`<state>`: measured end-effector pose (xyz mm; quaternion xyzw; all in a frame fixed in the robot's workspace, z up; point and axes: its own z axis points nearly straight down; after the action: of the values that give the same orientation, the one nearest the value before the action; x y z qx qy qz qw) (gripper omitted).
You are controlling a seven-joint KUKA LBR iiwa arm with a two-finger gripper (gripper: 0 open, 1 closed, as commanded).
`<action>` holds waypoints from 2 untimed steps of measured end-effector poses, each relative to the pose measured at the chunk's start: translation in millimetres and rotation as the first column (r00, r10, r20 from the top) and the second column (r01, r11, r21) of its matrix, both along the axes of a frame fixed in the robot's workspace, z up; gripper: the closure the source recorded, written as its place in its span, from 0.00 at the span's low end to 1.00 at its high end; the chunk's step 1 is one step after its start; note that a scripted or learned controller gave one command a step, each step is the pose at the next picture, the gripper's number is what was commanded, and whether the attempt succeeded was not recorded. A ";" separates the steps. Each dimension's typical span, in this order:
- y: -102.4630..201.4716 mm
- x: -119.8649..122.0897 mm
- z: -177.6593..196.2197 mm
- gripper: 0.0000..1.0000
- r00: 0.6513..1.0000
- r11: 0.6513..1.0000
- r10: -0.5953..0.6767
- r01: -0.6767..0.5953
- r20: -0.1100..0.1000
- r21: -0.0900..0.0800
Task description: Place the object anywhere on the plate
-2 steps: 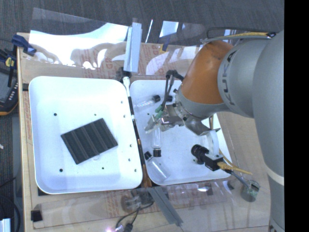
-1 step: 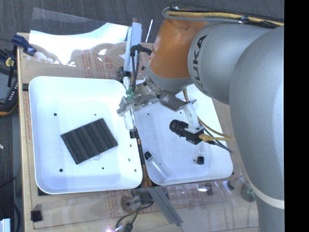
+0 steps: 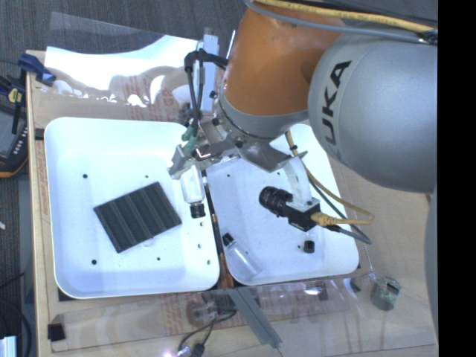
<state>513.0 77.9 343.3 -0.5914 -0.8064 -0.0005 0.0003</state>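
The plate [image 3: 137, 216] is a dark grey ribbed rectangle lying flat in the left bin [image 3: 67, 147], tilted slightly. My gripper [image 3: 212, 225] hangs over the rims where the two bins meet, just right of the plate. It is open. One finger [image 3: 193, 192] stands over the left bin's right edge and the other finger [image 3: 236, 253] over the right bin's left side. I see nothing between them. A small dark piece [image 3: 307, 246] lies in the right bin [image 3: 335, 255], right of the gripper. The arm hides most of that bin.
The big orange and grey arm [image 3: 320, 73] covers the upper right of the view. A black cylinder with an orange cable [image 3: 281, 201] juts from the wrist over the right bin. Crumpled plastic sheet [image 3: 111, 73] lies behind the left bin.
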 end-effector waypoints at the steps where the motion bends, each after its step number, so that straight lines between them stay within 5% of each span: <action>1: 76.2 37.4 36.6 1.00 0.992 0.992 -0.128 0.128 -0.001 0.000; 2: 104.1 142.7 3.5 1.00 0.991 0.991 0.131 -0.131 -0.002 0.000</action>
<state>655.7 182.0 346.7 -0.5370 -0.8436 0.0004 0.0009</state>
